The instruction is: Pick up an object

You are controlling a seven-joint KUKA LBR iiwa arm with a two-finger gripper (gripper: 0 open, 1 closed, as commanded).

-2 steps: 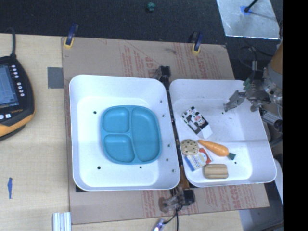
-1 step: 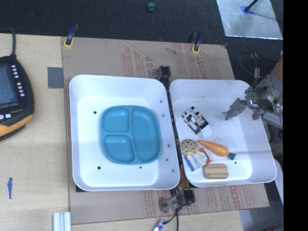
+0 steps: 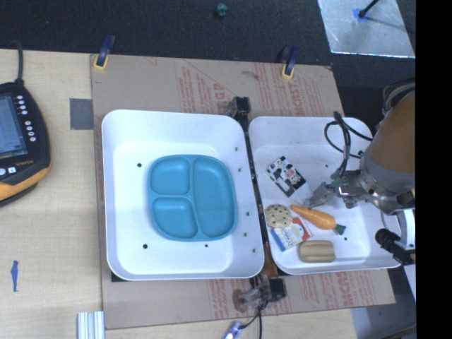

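Two bins on the table, arm in from the right over the right bin point(image 3: 353, 129). Gripper point(image 3: 326, 195) sits low at the bin's right side, pointing left; whether the jaws are wide or narrow I cannot tell, too small and dark against the wrist. Nothing visible between them.

Closest thing is the carrot point(image 3: 314, 217), lying just near and left of the gripper tip, orange with a green end at the right. Whether the tip touches it I can't tell. Black-and-white card point(image 3: 285, 174) lies left and slightly far of the gripper, apart from it. Round cookie point(image 3: 276, 215) is left of the carrot, a flat packet point(image 3: 287, 236) beside and near of it, and a tan block point(image 3: 316, 251) at the near wall. These four crowd the near-left corner, some touching.

Left bin point(image 3: 120, 140) holds a blue divided plate point(image 3: 192, 196), well apart from the arm. Tablet point(image 3: 18, 143) at the table's far left edge.

Risks, as judgement: the carrot is round and tapered, likely to roll or squirt out on closing. Clutter means the jaws may catch the packet or push the cookie. Cable near the wrist could snag.
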